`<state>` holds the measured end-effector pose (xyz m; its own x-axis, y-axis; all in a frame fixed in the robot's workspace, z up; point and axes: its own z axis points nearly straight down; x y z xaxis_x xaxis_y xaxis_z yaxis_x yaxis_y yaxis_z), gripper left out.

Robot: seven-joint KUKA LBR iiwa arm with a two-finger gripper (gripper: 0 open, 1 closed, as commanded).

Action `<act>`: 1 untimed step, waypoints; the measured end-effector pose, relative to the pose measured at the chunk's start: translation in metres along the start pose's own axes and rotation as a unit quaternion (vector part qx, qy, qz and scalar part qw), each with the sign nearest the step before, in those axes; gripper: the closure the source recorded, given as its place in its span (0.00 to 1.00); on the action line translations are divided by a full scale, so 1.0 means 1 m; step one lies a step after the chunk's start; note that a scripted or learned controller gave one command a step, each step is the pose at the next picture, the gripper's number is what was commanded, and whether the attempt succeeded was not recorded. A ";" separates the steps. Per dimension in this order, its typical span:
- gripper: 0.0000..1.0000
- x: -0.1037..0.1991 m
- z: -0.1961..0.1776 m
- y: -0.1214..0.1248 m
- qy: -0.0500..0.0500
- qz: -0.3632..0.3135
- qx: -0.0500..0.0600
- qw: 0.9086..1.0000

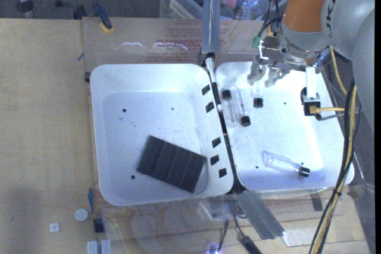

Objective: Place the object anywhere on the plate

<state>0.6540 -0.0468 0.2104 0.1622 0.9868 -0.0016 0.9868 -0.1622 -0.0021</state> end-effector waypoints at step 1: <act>1.00 0.053 -0.025 -0.044 0.001 0.027 0.001 1.000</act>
<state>0.6190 0.0123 0.2355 0.2144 0.9767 -0.0005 0.9767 -0.2144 -0.0045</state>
